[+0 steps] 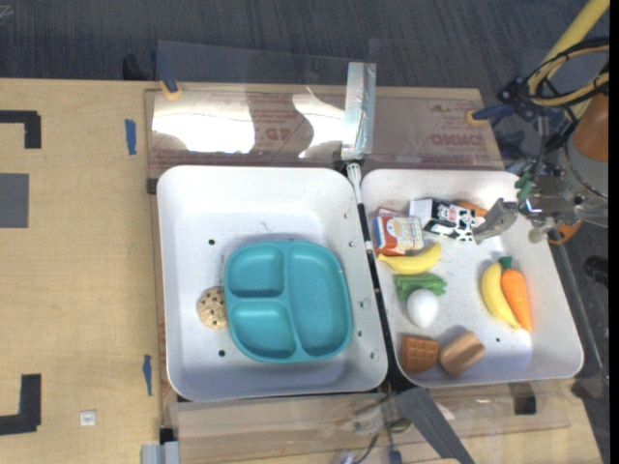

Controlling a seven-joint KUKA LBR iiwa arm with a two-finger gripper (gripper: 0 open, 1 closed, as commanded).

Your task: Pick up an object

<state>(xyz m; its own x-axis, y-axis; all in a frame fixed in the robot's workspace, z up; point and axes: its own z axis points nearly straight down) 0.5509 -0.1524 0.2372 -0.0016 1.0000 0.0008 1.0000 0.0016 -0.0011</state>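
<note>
- The gripper (505, 217) hovers over the right bin (561, 351), near its upper right corner.
- Below it lie a carrot (516, 296) and a banana (495, 292) (side by side, touching).
- The left bin (184, 211) bears a teal tray (287, 300) and a cookie (212, 307).

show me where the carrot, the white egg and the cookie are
carrot (516, 298), camera view, middle of its orange body
white egg (423, 307), camera view, centre of shell
cookie (212, 307), camera view, its visible face

Floor (290, 8): dark grey-blue carpet beyond the table's far edge. Table (68, 259): light wood-grain board, bearing black tape marks (27, 129) and short blue tape strips (131, 135) toward its left side. Lighting even; glare on clear sheeting (251, 124) at the far edge.
</note>
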